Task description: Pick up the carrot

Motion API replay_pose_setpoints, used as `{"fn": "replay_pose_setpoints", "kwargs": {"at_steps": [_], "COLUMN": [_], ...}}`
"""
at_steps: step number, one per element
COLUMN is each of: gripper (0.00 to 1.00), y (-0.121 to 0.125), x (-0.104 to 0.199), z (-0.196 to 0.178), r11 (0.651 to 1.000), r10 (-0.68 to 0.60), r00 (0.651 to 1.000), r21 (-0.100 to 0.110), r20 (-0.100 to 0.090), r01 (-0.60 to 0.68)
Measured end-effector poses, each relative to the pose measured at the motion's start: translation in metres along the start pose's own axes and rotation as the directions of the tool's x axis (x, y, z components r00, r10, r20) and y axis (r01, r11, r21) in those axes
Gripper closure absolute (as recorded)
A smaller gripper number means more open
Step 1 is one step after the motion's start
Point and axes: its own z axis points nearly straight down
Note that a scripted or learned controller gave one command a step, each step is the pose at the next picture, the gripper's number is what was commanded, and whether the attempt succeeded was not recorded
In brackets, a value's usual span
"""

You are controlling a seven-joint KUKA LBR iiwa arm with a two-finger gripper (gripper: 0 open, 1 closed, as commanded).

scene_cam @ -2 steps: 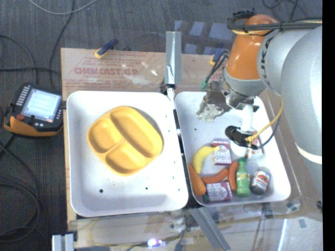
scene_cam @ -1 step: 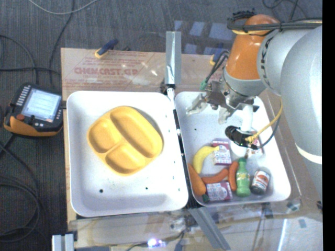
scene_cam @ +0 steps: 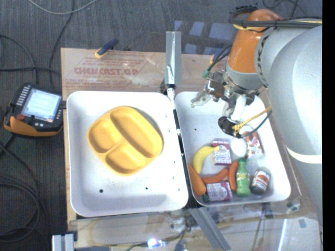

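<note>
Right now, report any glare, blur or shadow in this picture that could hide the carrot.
Camera view: the light is even and the carrot reads clearly against the white right bin; the grey arm close at right is soft and blurred; a small glare spot sits low in frame.

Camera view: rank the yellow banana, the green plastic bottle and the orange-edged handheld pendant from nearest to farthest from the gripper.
1. Yellow banana, left side of the right bin, nearest the gripper.
2. Green plastic bottle, front of that bin.
3. Orange-edged handheld pendant, outside, beyond the left bin.
</note>
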Motion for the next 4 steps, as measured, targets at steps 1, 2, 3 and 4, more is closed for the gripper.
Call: {"fn": "replay_pose_setpoints", "kwargs": {"at_steps": [1, 2, 3, 4], "gripper": [0.0, 0.0, 0.0, 0.0], "y": [-0.102, -0.161, -0.132, -0.165], "x": [-0.005, -0.015, -0.076, -0.007], "z": [0.001, 0.001, -0.092, 0.001], "r11": [0.953, 0.825, 0.778, 0.71], "r10": [-0.302, -0.565, -0.628, -0.704], "r00": [0.953, 0.825, 0.778, 0.71], "r21": [0.001, 0.0, -0.003, 0.0], "r20": [-0.002, -0.003, 0.001, -0.003], "r01": [0.302, 0.565, 0.628, 0.704]}}
